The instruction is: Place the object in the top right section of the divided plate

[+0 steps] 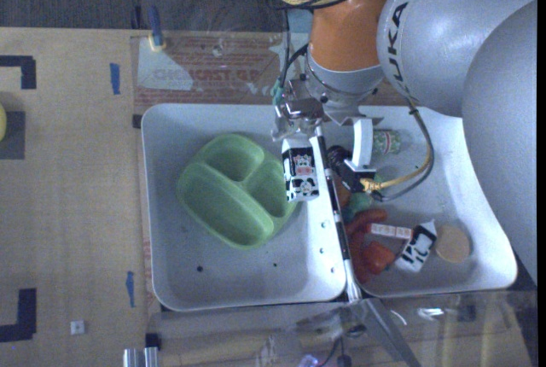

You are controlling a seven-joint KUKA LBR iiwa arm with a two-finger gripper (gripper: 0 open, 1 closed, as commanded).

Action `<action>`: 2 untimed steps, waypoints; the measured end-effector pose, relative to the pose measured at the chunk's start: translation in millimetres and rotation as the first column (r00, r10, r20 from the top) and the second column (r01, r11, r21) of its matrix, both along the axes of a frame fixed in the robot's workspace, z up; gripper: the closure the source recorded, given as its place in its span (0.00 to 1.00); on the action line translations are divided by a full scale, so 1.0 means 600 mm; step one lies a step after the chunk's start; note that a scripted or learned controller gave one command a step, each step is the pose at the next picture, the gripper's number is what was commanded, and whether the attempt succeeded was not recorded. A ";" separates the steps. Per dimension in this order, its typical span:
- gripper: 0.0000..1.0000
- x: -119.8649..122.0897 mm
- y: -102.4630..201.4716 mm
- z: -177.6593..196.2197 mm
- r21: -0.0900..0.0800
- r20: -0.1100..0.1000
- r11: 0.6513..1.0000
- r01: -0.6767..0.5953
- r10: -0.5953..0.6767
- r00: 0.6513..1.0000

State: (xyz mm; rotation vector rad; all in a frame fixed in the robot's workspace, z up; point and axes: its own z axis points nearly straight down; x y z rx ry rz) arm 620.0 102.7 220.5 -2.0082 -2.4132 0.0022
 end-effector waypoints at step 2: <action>1.00 0.011 -0.035 -0.021 0.000 0.001 1.000 0.000 0.000 1.000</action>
